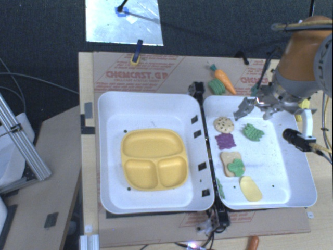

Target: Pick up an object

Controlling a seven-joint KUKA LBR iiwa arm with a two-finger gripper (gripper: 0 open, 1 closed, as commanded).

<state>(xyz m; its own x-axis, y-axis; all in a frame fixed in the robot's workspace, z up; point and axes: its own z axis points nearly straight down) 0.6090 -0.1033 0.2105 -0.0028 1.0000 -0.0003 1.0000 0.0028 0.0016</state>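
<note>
Yellow divided tray (154,158) centred in the left white bin (112,108). Cardboard sheet (166,72) under both bins on the desk (52,139). At twelve o'clock, a reflective square panel (124,14).

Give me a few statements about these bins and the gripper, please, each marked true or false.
1. The yellow tray lies in the left bin. True.
2. The cookie is in the left bin. False: it lies in the right bin.
3. The carrot is inside a bin. False: it lies on the board behind them.
4. The gripper hangs over the right bin. True.
5. The gripper holds the cookie. False: nothing sits between its open fingers.
</note>
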